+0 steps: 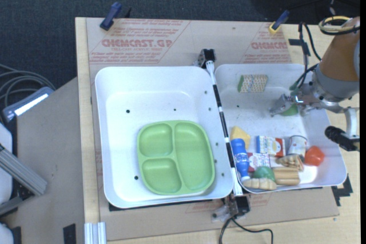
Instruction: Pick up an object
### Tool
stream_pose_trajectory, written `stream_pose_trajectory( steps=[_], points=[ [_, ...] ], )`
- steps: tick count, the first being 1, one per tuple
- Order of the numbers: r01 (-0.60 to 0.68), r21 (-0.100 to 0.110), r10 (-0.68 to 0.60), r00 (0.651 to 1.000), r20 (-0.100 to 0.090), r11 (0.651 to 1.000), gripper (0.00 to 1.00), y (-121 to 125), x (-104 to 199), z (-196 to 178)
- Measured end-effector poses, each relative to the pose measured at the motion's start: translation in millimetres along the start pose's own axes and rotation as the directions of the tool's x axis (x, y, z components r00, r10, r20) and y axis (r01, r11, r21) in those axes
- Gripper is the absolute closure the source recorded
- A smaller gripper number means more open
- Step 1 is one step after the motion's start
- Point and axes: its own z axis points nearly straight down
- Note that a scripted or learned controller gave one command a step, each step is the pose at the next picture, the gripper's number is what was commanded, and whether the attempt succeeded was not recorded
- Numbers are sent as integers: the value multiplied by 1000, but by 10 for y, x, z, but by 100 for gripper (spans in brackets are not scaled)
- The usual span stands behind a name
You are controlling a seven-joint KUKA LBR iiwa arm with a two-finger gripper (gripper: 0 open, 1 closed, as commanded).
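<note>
Over the right bin (229, 80), the arm (341, 60) reaches in from the right edge, its orange band above a grey wrist, and the gripper (281, 107) sits low over the bin's bare middle floor, pointing toward the divider between the two bins; whether it is released or clenched cannot be told, since its tip is small and blurred against the white, and nothing can be seen held in it. Behind the gripper, toward the far wall of this bin, lies a small checked packet (253, 83), well apart from everything else. Along the near wall of the right bin the other things are crowded together: a yellow piece (240, 135) near the divider, a blue tube (239, 156) just beside the divider and running along it, a red and white packet (266, 145) next to the yellow piece, a silver wrapper (295, 145) beside that, an orange ball (314, 155) toward the bin's outer side, a green object (263, 172), and some tan sticks (287, 171) against the near rim. None of these touches the gripper. Left of the right bin, the other bin (114, 88) holds a green divided plate (175, 156) lying flat toward its near side
</note>
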Motion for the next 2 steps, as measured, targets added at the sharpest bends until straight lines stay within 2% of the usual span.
stream_pose_trajectory(
  steps=[1, 2],
  points=[
    [2, -4, -2, 1000, 1, 1000, 0, 226, -45, 110],
    [2, -7, -2, 1000, 2, 1000, 100, 234, -45, 5]
  ],
)
